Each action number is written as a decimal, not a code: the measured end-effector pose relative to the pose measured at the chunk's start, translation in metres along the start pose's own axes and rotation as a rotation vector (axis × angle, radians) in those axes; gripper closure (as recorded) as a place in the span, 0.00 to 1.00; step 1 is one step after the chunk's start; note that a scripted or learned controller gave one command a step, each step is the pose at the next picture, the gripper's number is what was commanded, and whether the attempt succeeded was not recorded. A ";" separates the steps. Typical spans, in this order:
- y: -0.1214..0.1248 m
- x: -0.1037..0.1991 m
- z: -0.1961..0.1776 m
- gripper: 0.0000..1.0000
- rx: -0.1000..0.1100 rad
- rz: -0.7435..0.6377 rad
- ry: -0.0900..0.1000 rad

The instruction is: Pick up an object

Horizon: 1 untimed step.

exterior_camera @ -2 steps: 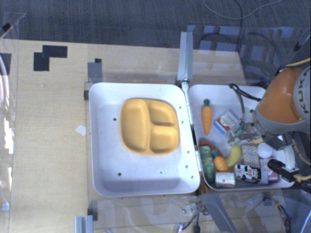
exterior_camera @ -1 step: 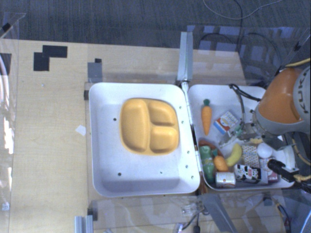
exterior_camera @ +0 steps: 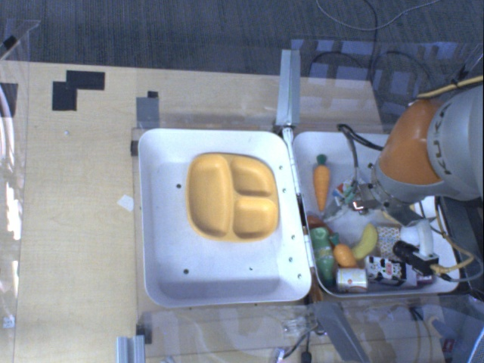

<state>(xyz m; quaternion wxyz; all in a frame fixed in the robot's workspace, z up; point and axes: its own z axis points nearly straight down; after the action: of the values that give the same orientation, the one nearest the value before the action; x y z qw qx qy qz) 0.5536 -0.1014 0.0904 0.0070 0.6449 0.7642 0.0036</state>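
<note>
Carrot (exterior_camera: 321,185) and banana (exterior_camera: 367,242) share right bin (exterior_camera: 302,174).

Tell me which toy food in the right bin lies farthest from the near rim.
The carrot, orange with a green top, lying alone toward the far wall; the banana and others cluster nearer.

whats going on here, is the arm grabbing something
A grey and orange arm reaches into the right bin, which holds a toy carrot, a banana, a small orange and other bits. The left bin holds a yellow divided tray. Nothing looks lifted yet.
</note>
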 end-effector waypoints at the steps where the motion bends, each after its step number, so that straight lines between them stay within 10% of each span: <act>1: 0.094 -0.014 0.003 0.00 0.003 -0.208 0.002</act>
<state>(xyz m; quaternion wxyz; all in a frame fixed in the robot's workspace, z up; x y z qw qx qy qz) 0.6483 -0.0995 0.0884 0.0055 0.5619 0.8272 0.0024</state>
